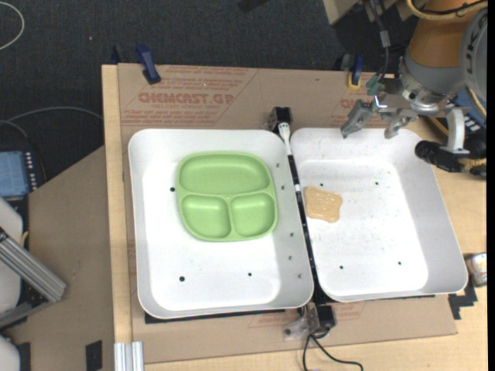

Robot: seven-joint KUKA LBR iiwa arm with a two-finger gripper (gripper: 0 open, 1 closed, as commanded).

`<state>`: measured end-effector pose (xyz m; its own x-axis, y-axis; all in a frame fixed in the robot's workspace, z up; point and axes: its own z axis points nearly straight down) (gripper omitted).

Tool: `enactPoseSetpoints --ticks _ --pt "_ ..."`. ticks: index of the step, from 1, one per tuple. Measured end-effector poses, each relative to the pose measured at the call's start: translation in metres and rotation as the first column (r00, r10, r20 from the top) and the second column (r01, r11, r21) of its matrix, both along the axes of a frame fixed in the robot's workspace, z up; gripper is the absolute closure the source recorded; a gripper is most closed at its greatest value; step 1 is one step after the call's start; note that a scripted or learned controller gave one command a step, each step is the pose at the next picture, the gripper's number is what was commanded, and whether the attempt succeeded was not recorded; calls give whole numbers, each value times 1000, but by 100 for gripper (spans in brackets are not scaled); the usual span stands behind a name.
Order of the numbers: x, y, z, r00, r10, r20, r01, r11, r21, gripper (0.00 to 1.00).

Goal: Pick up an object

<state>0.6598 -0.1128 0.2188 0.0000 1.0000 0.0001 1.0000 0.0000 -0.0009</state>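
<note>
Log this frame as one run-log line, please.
phase: approach | gripper: open, above right bin's far edge, holding nothing | tan piece: in right bin, near left wall | green divided plate: in left bin

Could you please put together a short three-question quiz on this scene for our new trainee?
1. True or false: the green divided plate lies in the left bin.
2. Which thing lies in the right bin? A) a tan flat piece B) a red cup C) a blue sponge
3. Fill in: the gripper hangs above the right bin's ____ edge.

Key: 1 true. 2 A, the tan flat piece, near the bin's left wall. 3 far; its fingers are spread and hold nothing.
</note>
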Motion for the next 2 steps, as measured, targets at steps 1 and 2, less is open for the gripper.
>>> enactPoseSetpoints --ticks 1,2 --pt "-52 -49 -142 1000 -6 -10 6 1000 1 0" --pt "-110 32 -29 1000 6 1 -6 1000 4 0"
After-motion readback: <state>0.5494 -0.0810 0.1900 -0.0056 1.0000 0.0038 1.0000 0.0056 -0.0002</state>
